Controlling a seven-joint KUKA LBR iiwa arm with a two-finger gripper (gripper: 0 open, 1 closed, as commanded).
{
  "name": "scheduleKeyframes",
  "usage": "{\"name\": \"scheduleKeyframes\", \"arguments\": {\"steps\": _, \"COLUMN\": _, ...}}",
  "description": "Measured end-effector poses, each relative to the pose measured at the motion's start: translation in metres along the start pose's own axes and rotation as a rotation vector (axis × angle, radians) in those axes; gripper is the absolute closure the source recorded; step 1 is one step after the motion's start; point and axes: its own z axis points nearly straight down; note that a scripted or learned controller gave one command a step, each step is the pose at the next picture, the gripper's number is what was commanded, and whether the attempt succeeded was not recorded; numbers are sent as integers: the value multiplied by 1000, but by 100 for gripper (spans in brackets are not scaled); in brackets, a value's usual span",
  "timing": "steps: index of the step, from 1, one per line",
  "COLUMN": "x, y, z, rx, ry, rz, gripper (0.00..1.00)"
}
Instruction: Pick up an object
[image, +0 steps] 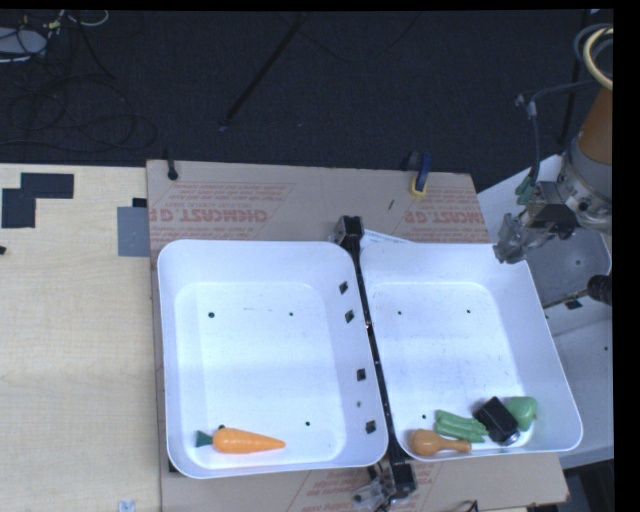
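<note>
An orange carrot with a green top lies at the front left corner of the left bin. In the front right corner of the right bin a green vegetable, a black block, a light green piece and a tan pear-shaped piece lie bunched together. My gripper hangs at the far right, just past the right bin's back right corner, with nothing visibly in it.
Both bins rest on a cardboard sheet with a black divider clip strip between them. A blue and yellow clamp holds the cardboard's back edge. Wood bench surface lies to the left.
</note>
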Motion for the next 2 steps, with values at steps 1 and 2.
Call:
{"name": "scheduleKeyframes", "arguments": {"steps": 1, "x": 18, "y": -48, "z": -71, "rx": -3, "ry": 0, "rz": -3, "gripper": 100}}
{"name": "scheduleKeyframes", "arguments": {"steps": 2, "x": -9, "y": -8, "z": 64, "rx": 11, "ry": 1, "rz": 0, "gripper": 100}}
